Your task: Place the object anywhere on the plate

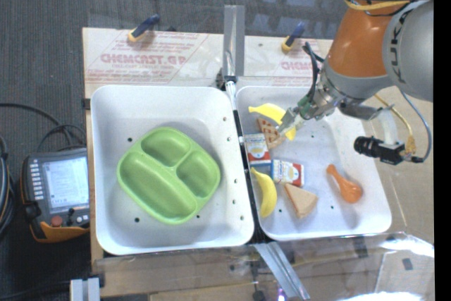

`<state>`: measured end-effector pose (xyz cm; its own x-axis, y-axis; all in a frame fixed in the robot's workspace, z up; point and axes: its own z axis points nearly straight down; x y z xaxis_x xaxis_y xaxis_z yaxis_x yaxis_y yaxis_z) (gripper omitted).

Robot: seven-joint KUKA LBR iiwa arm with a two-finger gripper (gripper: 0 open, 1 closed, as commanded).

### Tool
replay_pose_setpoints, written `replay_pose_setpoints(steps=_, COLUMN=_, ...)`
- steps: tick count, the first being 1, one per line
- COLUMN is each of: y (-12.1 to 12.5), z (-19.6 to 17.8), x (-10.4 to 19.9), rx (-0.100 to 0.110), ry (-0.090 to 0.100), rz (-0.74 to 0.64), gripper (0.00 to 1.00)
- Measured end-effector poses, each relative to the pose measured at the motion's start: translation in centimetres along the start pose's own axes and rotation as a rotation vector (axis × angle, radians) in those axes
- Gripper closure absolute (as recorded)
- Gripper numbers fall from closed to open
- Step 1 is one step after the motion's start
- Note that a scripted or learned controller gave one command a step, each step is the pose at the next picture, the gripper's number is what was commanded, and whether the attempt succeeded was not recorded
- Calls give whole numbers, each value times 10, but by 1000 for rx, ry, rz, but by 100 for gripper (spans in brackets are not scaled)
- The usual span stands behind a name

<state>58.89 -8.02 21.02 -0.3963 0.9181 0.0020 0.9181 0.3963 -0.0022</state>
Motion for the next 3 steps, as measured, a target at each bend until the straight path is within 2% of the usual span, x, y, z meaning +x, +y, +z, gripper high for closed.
replay_pose_setpoints(steps=1, y=-22, z=29, x=83, rx=2, ry=2, rz=-168, gripper=100)
replay_pose_setpoints(steps=2, y=26, z=26, x=162, rx=1, ry=0, rz=-301, gripper=100)
replay_pose_setpoints(steps=3, y=27, z=26, x=162, rx=1, ry=0, rz=-300, gripper=0)
